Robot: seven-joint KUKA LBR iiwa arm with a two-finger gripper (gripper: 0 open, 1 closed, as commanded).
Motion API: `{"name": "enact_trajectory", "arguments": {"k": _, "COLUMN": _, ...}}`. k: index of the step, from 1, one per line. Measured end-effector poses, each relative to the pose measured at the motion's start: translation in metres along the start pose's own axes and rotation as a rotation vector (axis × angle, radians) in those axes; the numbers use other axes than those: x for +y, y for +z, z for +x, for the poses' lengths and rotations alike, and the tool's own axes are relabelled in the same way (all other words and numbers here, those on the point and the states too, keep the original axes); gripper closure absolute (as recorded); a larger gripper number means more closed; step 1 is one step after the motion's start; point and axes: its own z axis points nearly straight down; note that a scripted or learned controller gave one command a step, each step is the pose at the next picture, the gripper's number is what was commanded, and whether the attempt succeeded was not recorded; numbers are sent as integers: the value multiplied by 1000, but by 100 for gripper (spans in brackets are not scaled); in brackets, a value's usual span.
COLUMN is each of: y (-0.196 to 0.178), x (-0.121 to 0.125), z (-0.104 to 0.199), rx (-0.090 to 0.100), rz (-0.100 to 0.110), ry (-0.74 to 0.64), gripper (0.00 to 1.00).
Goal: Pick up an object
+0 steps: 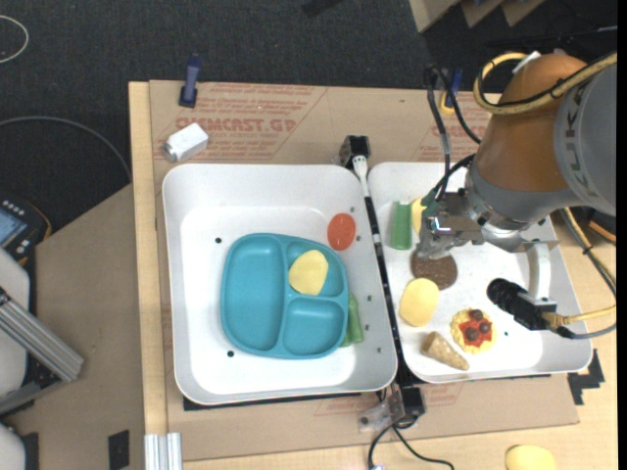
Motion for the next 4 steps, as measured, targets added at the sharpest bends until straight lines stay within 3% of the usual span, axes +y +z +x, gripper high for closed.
{"name": "enact_trajectory", "arguments": {"k": 1, "y": -16, "x": -49, "z": 96, "rx": 7, "rz": -2, "ry": -17, "gripper": 100}}
{"name": "enact_trajectory", "arguments": {"k": 2, "y": 22, "x": 6, "z": 17, "rx": -1, "rz": -9, "ry": 1, "gripper": 100}}
{"name": "enact_trajectory", "arguments": {"k": 3, "y": -102, "x": -43, "z": 116, "rx": 9, "rz": -19, "ry": -20, "gripper": 100}}
{"name": "enact_trajectory", "arguments": {"k": 4, "y": -255, "x": -2, "z": 153, "rx": 9, "rz": -29, "ry": -13, "gripper": 100}}
